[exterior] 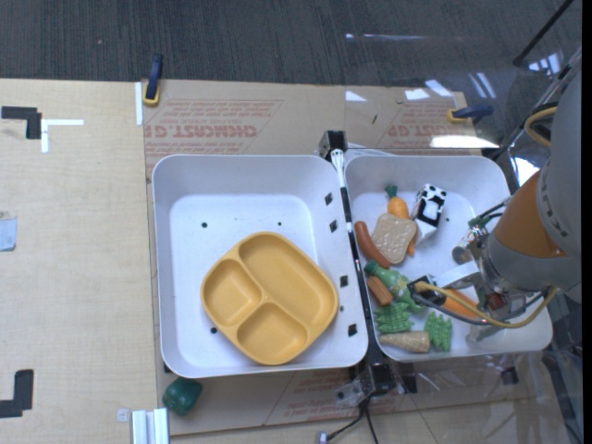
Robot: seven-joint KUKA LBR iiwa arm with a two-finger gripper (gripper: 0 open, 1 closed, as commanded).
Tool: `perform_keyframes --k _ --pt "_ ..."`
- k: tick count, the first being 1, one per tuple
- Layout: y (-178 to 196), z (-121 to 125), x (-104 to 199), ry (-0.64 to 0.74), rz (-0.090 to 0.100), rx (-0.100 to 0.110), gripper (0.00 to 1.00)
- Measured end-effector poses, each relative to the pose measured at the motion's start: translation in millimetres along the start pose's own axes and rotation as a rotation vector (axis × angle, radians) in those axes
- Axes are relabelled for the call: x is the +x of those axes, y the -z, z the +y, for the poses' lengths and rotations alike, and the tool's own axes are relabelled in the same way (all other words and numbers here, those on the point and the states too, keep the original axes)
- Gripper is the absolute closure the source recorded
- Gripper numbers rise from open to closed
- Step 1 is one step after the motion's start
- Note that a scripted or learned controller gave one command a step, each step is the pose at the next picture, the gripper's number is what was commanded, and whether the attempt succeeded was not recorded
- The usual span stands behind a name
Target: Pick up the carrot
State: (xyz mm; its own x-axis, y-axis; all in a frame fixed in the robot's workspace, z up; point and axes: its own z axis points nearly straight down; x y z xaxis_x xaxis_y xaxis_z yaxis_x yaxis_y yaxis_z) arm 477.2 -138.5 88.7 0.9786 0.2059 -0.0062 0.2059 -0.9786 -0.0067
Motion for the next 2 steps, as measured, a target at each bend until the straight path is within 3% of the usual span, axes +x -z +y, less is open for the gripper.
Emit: perform_keyframes --k 1,2 --pt "-0.2 -34.5 37.2 -0.002 -0.001 -0.003 0.00" --pt "101.0 -63.4 143.4 0.001 0.000 -0.005 0.00"
